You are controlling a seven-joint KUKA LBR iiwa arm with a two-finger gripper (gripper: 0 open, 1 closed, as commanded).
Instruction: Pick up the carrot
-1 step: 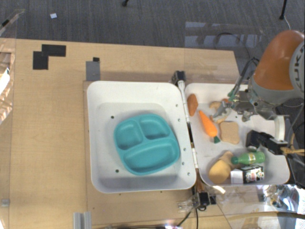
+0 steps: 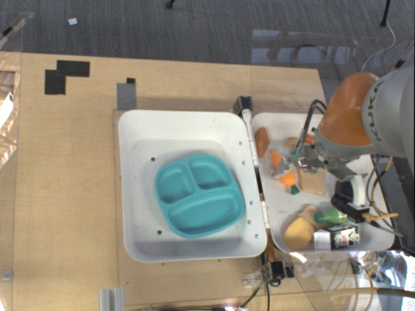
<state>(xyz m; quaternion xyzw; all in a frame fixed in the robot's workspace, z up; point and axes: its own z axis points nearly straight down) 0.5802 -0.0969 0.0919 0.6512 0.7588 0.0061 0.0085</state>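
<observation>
The carrot (image 2: pixel 287 179) is orange with a green end and lies in the left part of the right bin (image 2: pixel 279 123), next to a slice of bread (image 2: pixel 314 184). Another orange piece (image 2: pixel 276 159) lies just above it; whether the two are joined I cannot tell. My gripper (image 2: pixel 299 157) hangs low over the bin, just right of that upper piece and above the carrot. The grey arm with its orange band (image 2: pixel 347 112) reaches in from the right and hides the bin's far right part. Nothing is visibly held.
Also in the right bin are a brown sausage (image 2: pixel 261 141) at the top left, a tan pear-shaped fruit (image 2: pixel 298 232), a green item (image 2: pixel 331 218) and a dark bottle (image 2: pixel 336 238) at the bottom. The left bin (image 2: pixel 130 173) holds a teal divided plate (image 2: pixel 198 196).
</observation>
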